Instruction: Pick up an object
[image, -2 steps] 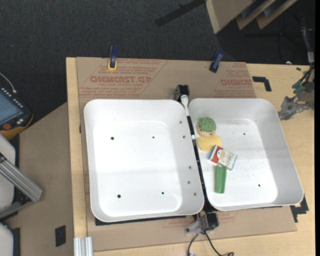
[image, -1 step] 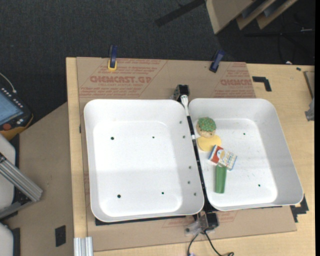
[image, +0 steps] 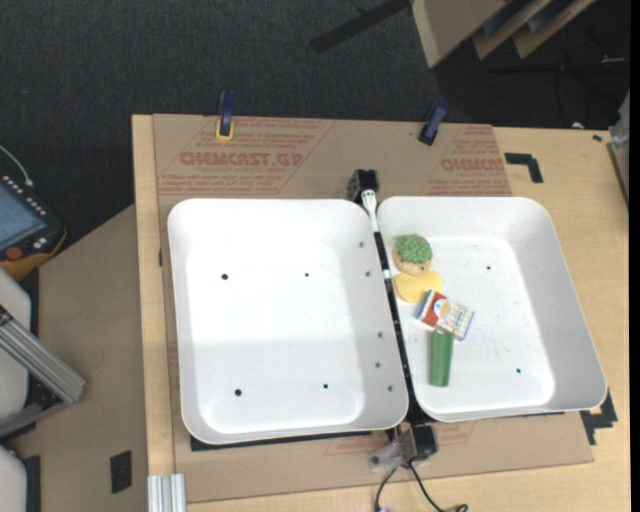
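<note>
Whether the gripper is open or closed cannot be told from this view.

The task's things lie in the right bin (image: 520, 235), bunched along its left side, close to the wall it shares with the left bin (image: 270, 310). Topmost in the frame is a green ball (image: 412, 246), knobbly, sitting on a tan disc (image: 414, 266). Just below them lies a yellow piece (image: 410, 288), touching the disc's lower edge. Below and slightly right of that is a small box (image: 445, 315), red, white and blue, lying tilted, with one corner over the yellow piece. A green stick (image: 440, 361) lies under the box's lower edge and points toward the bottom of the frame, nearly upright in the picture. The rest of the right bin's floor shows small dark specks and two dark dots.

The left bin shows four dark dots on its floor, and a soft shadow covers its upper half.

Both bins rest on a brown cardboard sheet (image: 300, 150) with red print. At the sheet's top edge are two clamps: a blue-and-yellow one (image: 226, 116) at upper left and a blue one (image: 434, 120) toward upper right. A black clip (image: 362, 184) sits at the top of the seam between the bins, and another (image: 418, 441) at the bottom, with a cable (image: 415, 490) trailing off the lower edge.

At the far left are a blue-screened device (image: 15, 218) and a metal rail (image: 40, 352).
</note>
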